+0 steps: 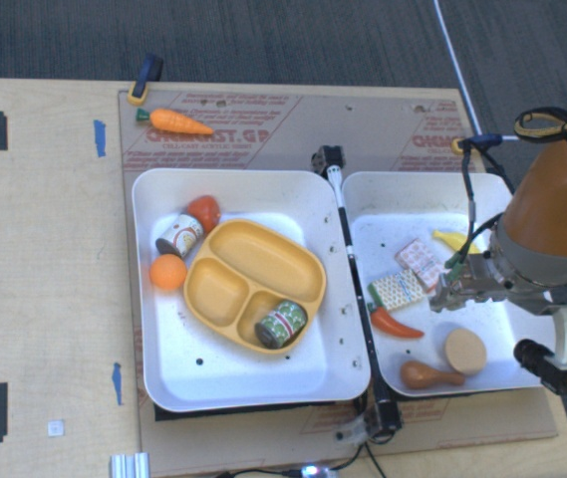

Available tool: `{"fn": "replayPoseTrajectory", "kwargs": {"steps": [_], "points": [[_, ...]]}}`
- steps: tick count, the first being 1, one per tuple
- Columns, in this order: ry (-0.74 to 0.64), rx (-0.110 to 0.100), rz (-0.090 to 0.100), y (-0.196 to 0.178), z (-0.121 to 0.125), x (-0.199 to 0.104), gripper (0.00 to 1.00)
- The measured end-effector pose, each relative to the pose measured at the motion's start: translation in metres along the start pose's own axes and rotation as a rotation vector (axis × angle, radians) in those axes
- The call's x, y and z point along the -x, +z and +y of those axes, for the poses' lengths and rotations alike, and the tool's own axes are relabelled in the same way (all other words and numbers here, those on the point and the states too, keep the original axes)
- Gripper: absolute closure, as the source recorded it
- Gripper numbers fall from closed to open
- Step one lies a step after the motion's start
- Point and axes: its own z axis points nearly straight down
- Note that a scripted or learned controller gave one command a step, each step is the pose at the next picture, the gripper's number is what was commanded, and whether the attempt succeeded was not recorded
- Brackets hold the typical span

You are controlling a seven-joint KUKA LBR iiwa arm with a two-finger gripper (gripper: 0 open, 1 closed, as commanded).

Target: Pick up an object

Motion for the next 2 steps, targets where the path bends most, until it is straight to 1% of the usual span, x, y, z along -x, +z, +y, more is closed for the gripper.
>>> {"fn": "replayPoseTrajectory", "kwargs": {"steps": [1, 2], "points": [[0.001, 0.0, 0.0, 0.0, 0.0, 0.0, 0.0], [0.003, 0.006, -0.002, 0.087, 0.001, 0.013, 0.0]]}}
